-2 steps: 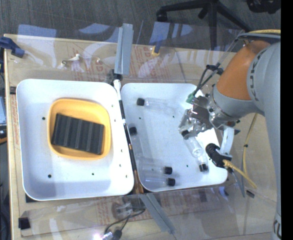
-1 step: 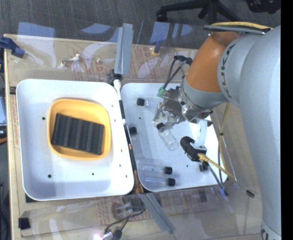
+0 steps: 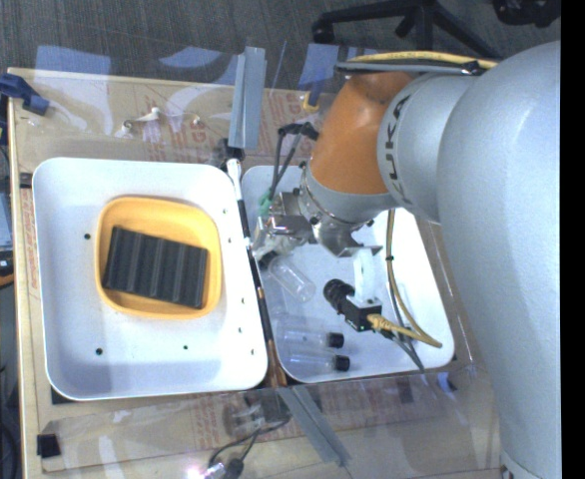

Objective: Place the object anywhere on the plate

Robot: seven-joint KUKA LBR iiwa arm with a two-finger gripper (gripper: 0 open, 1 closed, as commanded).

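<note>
arm (image 3: 472,168) hides right bin (image 3: 432,337) | hand (image 3: 273,238) grip unclear | plate (image 3: 158,257) holds dark block

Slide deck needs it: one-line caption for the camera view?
Arm reaches over the right bin; yellow plate with a dark insert sits in the left bin.

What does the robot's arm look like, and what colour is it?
The arm is big, round and smooth, mostly light grey, with a shiny orange band just above the wrist. Dark letters run down the grey part by the band. Its hand is a small silvery metal piece with thin dark wires looping to it. A yellowish cable hangs beside a black fitting.
</note>
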